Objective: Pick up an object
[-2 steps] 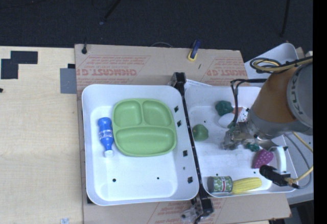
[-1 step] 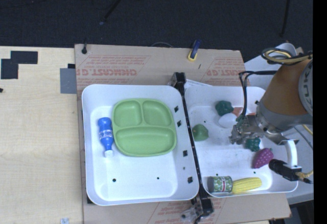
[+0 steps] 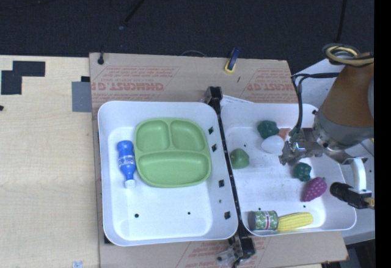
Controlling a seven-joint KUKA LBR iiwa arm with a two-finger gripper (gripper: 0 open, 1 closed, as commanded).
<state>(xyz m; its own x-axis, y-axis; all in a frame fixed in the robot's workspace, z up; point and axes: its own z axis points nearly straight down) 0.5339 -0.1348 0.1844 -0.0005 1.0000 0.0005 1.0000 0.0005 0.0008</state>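
The metal end effector hangs over the right bin, its grip unclear, beside a smooth white egg, bumpy purple grapes and ridged yellow corn.

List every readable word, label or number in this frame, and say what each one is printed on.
Red print on the cardboard sheet under the bins, two repeated blocks above the bins and more at the bottom edge: upside down and blurred, not readable.
Label on the blue bottle: too small to read.
Label on the small can: too small to read.
No other text visible.
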